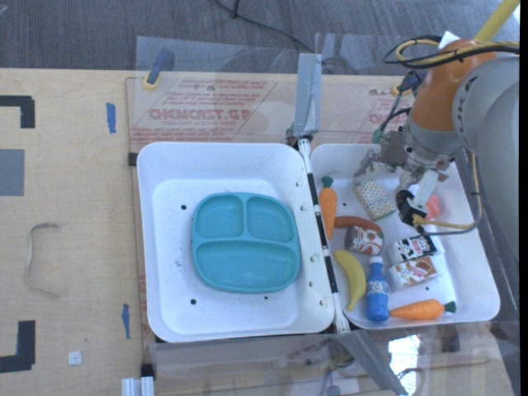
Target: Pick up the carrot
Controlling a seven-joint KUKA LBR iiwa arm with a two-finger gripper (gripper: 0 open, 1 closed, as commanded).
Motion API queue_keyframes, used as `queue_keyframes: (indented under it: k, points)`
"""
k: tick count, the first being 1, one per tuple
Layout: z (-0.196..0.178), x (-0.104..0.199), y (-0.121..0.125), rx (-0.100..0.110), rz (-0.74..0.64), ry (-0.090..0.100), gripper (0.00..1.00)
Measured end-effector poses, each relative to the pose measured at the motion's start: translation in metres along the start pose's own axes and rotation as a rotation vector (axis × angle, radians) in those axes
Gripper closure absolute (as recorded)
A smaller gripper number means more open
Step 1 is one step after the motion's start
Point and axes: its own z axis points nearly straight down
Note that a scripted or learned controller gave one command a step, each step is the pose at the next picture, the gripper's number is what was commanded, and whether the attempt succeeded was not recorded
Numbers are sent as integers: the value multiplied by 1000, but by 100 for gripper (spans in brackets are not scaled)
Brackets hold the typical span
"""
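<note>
Bright even overhead light, soft faint shadows, mild glare on white bins [157, 172], slightly soft focus

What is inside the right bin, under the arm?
The right bin holds two carrots, a banana, a blue bottle, a small can and a carton. The arm covers the bin's far corner.

L bin [165, 172] holds a teal divided plate [245, 242], flat, approx centered. R bin [487, 295]: banana [353, 277] by the divider, blue bottle [377, 290] just beside it, brown can [364, 239], milk carton [412, 262], patterned pouch [374, 196]. Wood surface [66, 180] w/ blue tape bits [110, 117].
</note>
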Motion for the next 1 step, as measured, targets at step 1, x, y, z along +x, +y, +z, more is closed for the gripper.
queue_keyframes:
  k: [1]
  points:
    - [1,-32,9,25,245,9,0]
